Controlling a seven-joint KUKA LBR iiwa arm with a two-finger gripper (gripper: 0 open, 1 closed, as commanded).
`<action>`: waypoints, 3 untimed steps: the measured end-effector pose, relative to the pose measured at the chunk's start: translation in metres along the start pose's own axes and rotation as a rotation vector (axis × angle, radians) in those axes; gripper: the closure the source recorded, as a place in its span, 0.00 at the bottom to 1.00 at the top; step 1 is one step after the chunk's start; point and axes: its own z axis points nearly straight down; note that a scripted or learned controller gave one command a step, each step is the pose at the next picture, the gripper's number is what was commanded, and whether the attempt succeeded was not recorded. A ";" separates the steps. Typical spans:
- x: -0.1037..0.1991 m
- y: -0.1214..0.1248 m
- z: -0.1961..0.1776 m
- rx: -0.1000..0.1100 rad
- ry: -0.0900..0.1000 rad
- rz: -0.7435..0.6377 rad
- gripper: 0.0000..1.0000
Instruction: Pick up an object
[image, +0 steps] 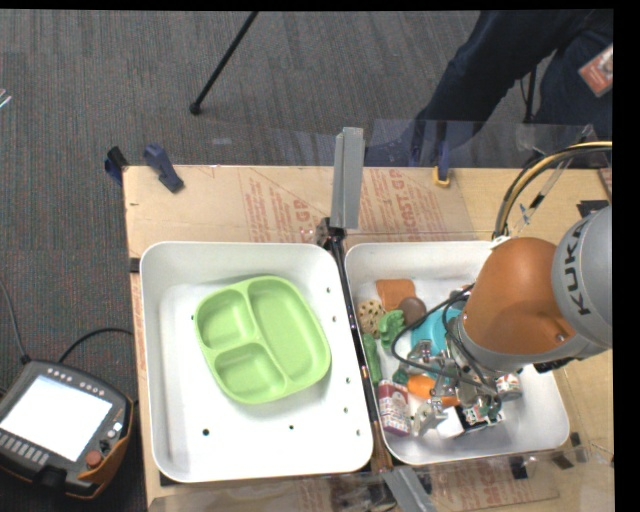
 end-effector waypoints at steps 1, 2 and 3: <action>-0.002 0.002 -0.007 -0.001 0.002 -0.006 1.00; -0.001 0.003 -0.006 -0.001 0.004 -0.007 0.00; -0.093 0.014 -0.002 0.000 -0.005 0.118 0.00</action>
